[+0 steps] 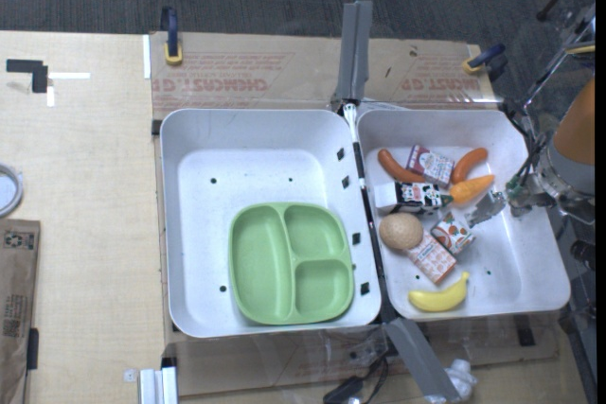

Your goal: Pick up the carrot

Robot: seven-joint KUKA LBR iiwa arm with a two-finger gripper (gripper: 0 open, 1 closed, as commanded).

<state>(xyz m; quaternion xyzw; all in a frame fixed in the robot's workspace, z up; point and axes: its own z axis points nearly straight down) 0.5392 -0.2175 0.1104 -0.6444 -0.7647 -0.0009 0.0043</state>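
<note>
1. The gripper (489,206) hangs low in the right bin (530,284), its metal fingers slightly parted with nothing between them.
2. Its tip sits just beside the carrot (472,189); contact cannot be told.
3. The carrot lies in the right bin, between a sausage-shaped orange piece (470,164) and small cartons (453,235).
</note>
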